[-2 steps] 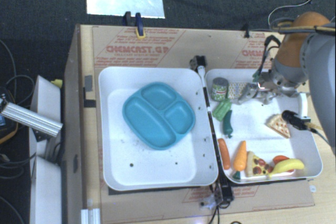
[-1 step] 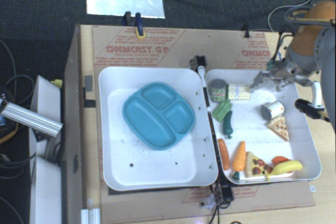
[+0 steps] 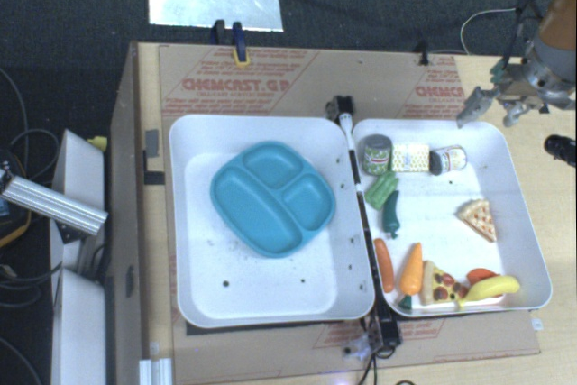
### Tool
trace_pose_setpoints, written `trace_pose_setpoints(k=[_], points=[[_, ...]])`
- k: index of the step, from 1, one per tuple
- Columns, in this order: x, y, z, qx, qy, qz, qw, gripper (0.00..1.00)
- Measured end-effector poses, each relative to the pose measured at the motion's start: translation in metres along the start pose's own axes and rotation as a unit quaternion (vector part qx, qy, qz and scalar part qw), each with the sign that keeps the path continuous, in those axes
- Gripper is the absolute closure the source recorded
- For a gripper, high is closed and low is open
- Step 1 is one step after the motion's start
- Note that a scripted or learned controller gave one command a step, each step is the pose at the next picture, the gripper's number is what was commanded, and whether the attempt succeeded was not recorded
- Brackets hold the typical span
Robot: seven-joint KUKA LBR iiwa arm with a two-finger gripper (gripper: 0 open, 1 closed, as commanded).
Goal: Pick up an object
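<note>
The right bin (image 3: 523, 194) holds several toy foods. A green-labelled can (image 3: 376, 154), a pale carton (image 3: 410, 158) and a small dark-capped jar (image 3: 448, 160) lie along its far side. Two green vegetables (image 3: 385, 194) rest by the left wall, and a pizza slice (image 3: 478, 219) lies at the right. Two carrots (image 3: 410, 270), another pizza piece (image 3: 440, 284), a tomato (image 3: 479, 274) and a banana (image 3: 492, 287) crowd the near edge. My gripper (image 3: 493, 110) hangs above the bin's far right corner, open, with nothing between its fingers.
In the left bin (image 3: 207, 284) lies a blue divided plate (image 3: 272, 197). Both bins sit on a cardboard sheet (image 3: 270, 81). A black clip (image 3: 343, 108) stands where the bins meet at the far side. Cables trail behind the arm at the upper right.
</note>
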State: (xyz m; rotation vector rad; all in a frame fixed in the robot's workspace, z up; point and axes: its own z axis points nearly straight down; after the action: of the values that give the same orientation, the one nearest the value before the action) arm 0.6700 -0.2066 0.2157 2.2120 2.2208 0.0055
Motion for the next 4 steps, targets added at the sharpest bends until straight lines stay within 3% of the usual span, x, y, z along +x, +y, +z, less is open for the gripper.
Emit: trace_pose_setpoints(k=[1,2,3,4], points=[[0.034,-0.103,0.088,0.004,0.002,0.001,1.0,0.0],[0.008,-0.002,0.117,0.003,0.001,0.0,1.0,0.0],[0.008,0.0,0.105,0.001,0.0,-0.002,1.0,1.0],[0.058,-0.064,0.066,0.002,0.001,0.0,1.0,1.0]])
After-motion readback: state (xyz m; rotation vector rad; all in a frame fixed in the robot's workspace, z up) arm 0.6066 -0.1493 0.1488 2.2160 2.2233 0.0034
